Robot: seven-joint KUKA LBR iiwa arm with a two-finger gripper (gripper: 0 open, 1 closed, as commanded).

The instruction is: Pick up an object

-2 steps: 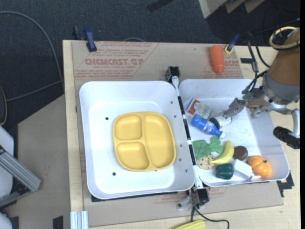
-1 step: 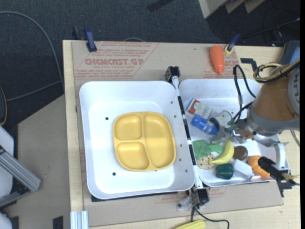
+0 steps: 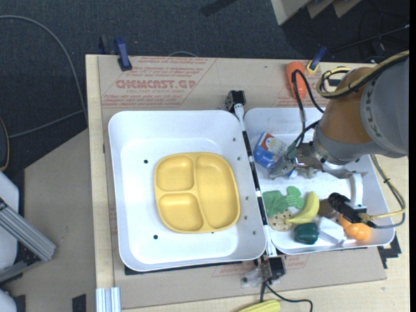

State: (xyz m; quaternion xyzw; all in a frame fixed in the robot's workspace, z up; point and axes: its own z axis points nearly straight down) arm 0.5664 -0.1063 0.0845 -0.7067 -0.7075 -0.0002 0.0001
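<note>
The tool (image 3: 284, 168) hangs low in the right bin (image 3: 380, 174), just beside the blue-and-white packet (image 3: 265, 149); whether it grips anything I cannot tell. Below lie a green leafy toy (image 3: 281, 200), banana (image 3: 308, 208) and dark green block (image 3: 306, 233). Best to centre over one piece, clear of the bin wall, before closing.

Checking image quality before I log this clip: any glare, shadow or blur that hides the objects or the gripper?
Camera view: even lighting, with slight glare on the left white bin; the yellow tray is sharp; the arm shades the right bin, where the gripper looks soft and dark, its details hard to read.
</note>
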